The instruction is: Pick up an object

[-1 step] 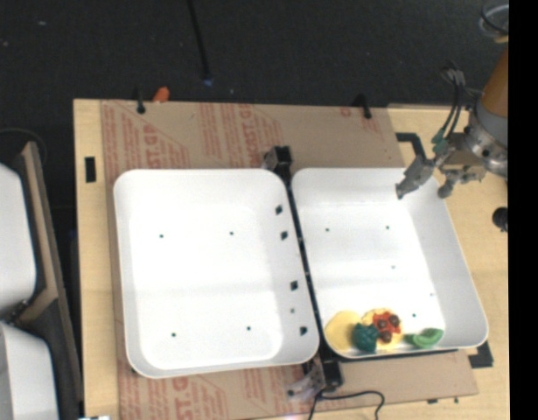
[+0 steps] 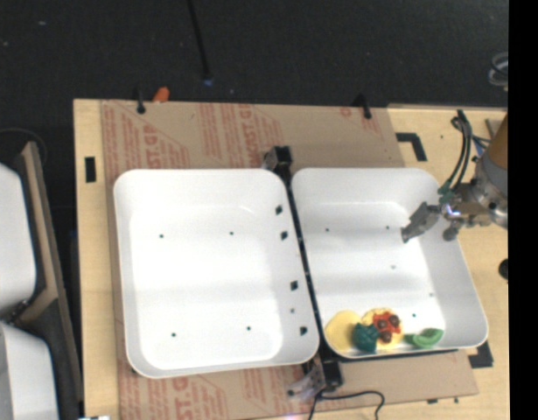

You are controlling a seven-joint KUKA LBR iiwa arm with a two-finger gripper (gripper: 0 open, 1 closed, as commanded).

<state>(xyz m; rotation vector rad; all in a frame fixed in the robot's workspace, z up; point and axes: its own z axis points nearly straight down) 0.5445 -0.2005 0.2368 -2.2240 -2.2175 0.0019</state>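
Two shallow white bins sit side by side on a cardboard-covered bench [image 2: 207,138]; the left bin [image 2: 207,269] and the right bin [image 2: 382,252]. The gripper [image 2: 417,224] hangs over the right bin's far right side; whether it is wide or narrow cannot be told. The cluster of small objects [image 2: 378,331], yellow, teal, red and green, lies against the bin's near wall, toward the camera and slightly left of the gripper, its long axis along that wall. No writing is legible.

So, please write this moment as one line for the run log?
phase: approach | gripper: above right bin, upper right part, holds nothing | objects: yellow piece, teal piece, red piece, green piece clustered at right bin's near edge
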